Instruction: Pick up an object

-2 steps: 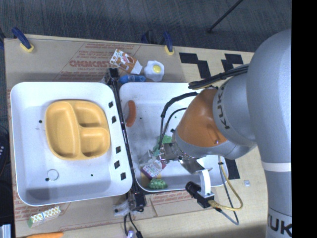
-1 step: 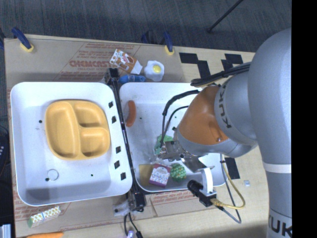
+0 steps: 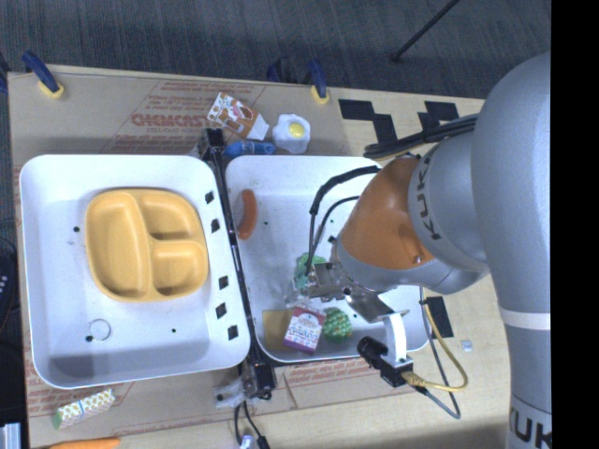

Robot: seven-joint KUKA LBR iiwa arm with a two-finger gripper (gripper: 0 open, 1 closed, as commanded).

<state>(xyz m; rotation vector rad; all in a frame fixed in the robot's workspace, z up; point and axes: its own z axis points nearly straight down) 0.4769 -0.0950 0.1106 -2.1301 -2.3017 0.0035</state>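
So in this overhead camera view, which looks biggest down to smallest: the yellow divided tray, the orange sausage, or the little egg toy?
1. Yellow divided tray, by far.
2. Orange sausage and egg toy: these look too close to rank.

Two shallow white plastic bins [image 3: 56, 279] with a smooth, faintly glossy finish sit on a matt brown printed cardboard sheet [image 3: 168, 110], the left one holding a smooth yellow three-compartment plastic tray [image 3: 145, 243]. The robot's smooth grey arm casing [image 3: 510, 204] and its orange band [image 3: 388, 227] carry a soft satin sheen. A small glossy printed packet [image 3: 304, 330] lies in the right bin.
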